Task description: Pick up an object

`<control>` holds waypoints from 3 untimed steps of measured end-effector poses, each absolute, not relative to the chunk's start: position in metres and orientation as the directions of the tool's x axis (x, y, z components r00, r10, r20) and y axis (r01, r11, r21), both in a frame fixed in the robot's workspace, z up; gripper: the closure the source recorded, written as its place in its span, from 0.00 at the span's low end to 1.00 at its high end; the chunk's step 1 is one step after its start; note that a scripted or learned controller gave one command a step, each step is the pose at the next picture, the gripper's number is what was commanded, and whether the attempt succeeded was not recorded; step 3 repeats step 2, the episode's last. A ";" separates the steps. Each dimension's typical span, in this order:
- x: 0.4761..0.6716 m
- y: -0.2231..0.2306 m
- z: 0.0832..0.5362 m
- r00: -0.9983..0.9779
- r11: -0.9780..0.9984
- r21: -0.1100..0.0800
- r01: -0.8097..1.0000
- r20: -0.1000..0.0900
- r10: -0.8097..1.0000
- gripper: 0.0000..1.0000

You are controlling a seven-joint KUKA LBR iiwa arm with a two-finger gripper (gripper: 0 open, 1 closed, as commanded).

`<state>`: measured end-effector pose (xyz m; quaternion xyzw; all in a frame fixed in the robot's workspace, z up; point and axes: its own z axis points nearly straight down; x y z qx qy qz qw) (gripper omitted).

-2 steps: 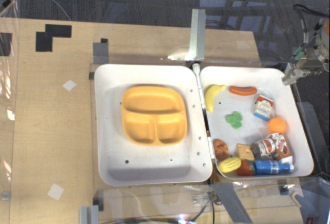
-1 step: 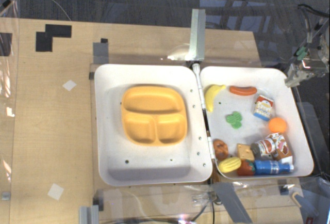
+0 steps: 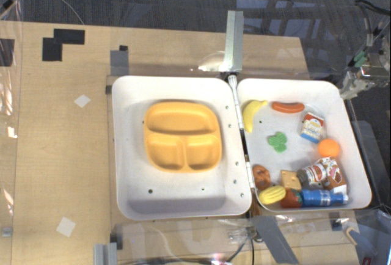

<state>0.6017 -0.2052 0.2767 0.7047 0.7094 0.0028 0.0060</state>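
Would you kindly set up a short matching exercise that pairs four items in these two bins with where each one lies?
Things:
1. yellow divided tray
2. banana
3. orange ball
4. blue bottle

Places:
A. near edge of the right bin
B. far-left corner of the right bin
C. middle of the left bin
D. right side of the right bin, below the small carton

Pairs: 1-C, 2-B, 3-D, 4-A

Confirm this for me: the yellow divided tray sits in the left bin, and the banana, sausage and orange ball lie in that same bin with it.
Not quite. The yellow divided tray does sit in the left bin, but the camera view shows the banana, sausage and orange ball in the right bin.
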 end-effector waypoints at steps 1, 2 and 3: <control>0.596 -0.206 0.366 0.010 -0.009 0.015 1.000 -0.005 1.000 1.00; 0.595 -0.205 0.361 0.009 -0.009 0.007 1.000 -0.003 1.000 0.00; 0.595 -0.205 0.361 0.009 -0.009 0.007 1.000 -0.003 1.000 0.00</control>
